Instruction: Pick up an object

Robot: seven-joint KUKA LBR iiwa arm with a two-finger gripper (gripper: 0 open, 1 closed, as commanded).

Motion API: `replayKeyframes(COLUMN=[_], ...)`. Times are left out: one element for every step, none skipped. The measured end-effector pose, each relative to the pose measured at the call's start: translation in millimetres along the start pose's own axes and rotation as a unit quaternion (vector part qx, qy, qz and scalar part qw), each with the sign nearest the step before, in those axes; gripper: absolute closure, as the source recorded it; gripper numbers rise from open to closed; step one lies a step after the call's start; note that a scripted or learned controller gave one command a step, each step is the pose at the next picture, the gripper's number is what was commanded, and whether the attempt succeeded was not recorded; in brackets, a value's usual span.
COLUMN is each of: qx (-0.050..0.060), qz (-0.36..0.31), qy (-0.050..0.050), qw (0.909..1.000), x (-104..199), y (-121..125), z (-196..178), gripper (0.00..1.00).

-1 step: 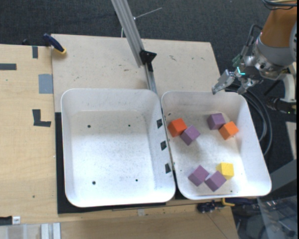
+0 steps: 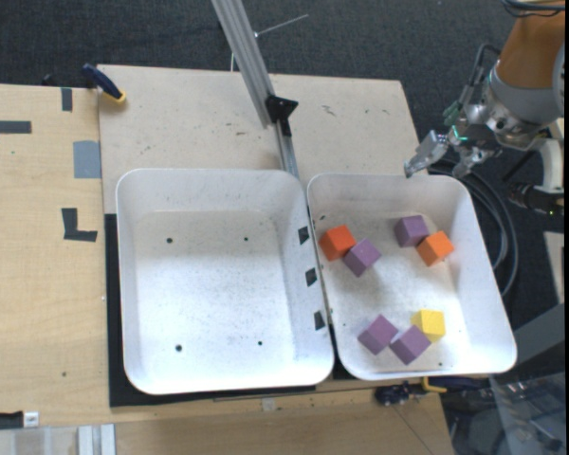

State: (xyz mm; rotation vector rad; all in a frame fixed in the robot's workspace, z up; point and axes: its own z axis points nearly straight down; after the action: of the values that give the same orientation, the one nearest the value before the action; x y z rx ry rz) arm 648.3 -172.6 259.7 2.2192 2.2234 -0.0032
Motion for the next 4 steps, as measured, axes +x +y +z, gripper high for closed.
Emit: replayKeyframes(qx=[0.002, 0.002, -0.003, -0.004], qz=[0.0, 0.0, 0.0, -0.001], qy=[0.0, 0.0, -0.002, -0.001], qw=[1.0, 1.0, 1.0, 1.0], x=[-0.7, 3.0, 8.6, 9.9], y=[0.4, 0.2, -6.4, -5.2], z=[43.5, 87.5, 138.0, 125.0], gripper=[0.0, 0.0, 0.0, 1.0])
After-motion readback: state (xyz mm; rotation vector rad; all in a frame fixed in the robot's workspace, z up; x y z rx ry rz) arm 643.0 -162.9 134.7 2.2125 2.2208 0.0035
